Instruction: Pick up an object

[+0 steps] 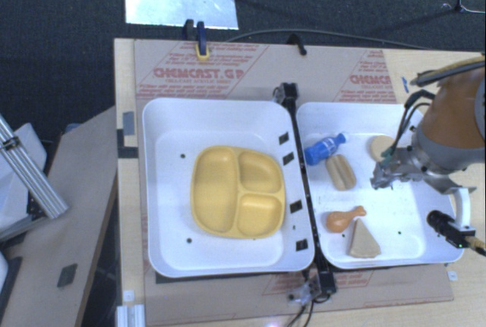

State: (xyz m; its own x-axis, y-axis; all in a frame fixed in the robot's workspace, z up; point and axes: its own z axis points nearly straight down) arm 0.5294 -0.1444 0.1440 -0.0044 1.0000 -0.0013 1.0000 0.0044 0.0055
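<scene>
The right bin (410, 246) holds a blue bottle (323, 149), a tan hot dog bun (341, 172), an orange chicken drumstick (344, 218), a beige bread wedge (364, 240) and a pale round piece (380, 146) partly behind the arm. My gripper (382, 177) hangs over the bin's right-centre floor, right of the bun and above the drumstick, touching none of them. Nothing shows between its fingers.
The left bin (167, 189) carries a yellow compartment plate (238, 191). The arm's orange band (456, 117) and grey wrist cover the right bin's right side. A black divider clamp (298, 181) runs between the bins.
</scene>
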